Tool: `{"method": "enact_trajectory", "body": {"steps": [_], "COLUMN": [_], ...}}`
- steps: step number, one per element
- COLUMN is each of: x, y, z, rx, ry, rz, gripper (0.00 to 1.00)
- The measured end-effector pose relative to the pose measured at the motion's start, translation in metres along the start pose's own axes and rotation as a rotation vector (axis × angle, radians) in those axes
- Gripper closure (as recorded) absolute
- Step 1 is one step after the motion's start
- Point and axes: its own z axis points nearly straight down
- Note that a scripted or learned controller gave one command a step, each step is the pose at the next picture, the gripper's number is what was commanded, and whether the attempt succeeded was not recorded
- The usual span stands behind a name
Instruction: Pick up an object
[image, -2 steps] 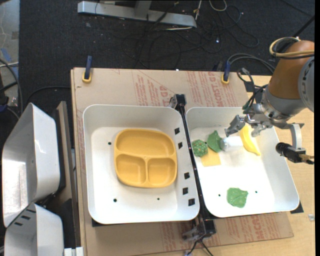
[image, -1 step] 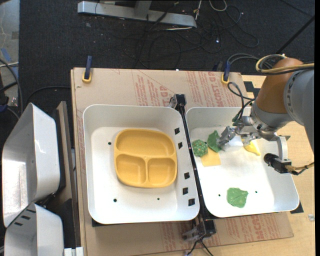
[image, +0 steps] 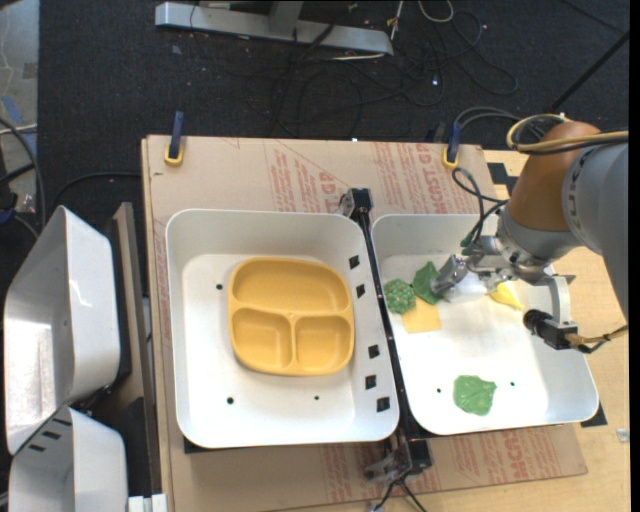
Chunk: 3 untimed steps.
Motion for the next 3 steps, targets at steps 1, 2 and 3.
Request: {"method": "enact_trajectory", "body": {"steps": [1,2,3], "x": [0.0,-0.001,-0.001], "y": [0.001,0.006,0.007], "z": [-0.011,-0.074,-0.111], "rx": [-0.003,-0.008,-0.006], "ry": [-0.001,-0.001,-0.001], "rz": [0.0,-0.003,-0.004], "gripper": [1.0,1.0,1.0]}}
